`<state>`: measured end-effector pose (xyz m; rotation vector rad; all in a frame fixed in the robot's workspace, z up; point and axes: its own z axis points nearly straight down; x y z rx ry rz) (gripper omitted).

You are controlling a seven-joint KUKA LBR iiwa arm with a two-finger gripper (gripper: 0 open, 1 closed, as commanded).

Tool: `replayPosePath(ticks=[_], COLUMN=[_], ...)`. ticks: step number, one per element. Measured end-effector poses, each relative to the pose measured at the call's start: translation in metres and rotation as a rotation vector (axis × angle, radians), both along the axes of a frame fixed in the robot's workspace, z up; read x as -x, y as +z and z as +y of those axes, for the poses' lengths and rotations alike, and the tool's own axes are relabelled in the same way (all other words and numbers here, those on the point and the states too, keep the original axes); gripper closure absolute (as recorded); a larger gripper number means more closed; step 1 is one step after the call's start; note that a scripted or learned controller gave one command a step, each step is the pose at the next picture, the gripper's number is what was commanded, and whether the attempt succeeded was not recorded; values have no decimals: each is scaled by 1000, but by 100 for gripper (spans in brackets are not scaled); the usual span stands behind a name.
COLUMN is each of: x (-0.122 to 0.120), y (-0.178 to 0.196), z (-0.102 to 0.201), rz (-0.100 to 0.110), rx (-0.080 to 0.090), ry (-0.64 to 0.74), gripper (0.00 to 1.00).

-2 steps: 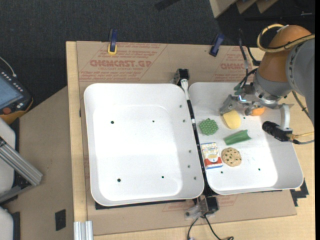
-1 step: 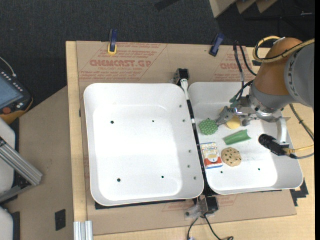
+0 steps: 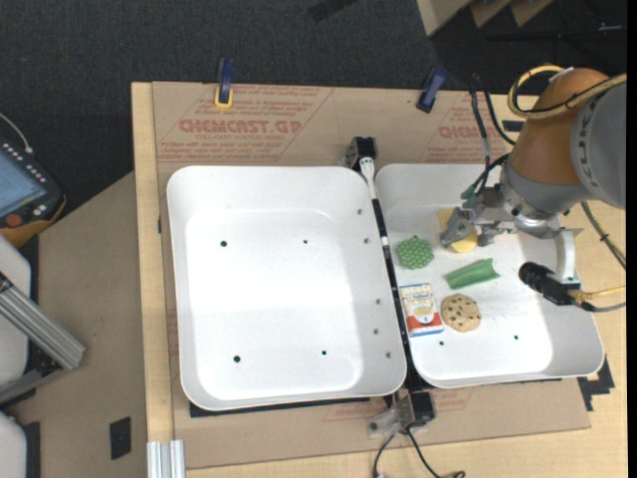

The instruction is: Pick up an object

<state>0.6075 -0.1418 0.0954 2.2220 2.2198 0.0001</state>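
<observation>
Camera view from above is showing the gripper (image 3: 466, 229) reaching down into the right bin (image 3: 557, 361); whether its fingers are open, closed or gripping cannot be told, because the wrist is covering them; a yellow object (image 3: 454, 217) is lying right at the fingertips, partly hidden. Just beside it a green round piece (image 3: 415, 253) is sitting near the divider; a green wedge (image 3: 471, 274) is lying below the gripper; a cookie (image 3: 460, 313) and a small printed card (image 3: 419, 307) are resting nearer the front. The left bin (image 3: 199, 207) is sitting alongside. To do this well, the gripper is probably needing to centre over the yellow object, keep clear of the wedge, and close before lifting straight up.
</observation>
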Motion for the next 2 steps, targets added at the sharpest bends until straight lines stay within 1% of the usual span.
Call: replayPosePath(ticks=[1,2], x=[26,72], y=[-11,94], z=[52,152], rz=[5,-4], rx=[-3,-2], ry=[4,8], gripper=[100,100])
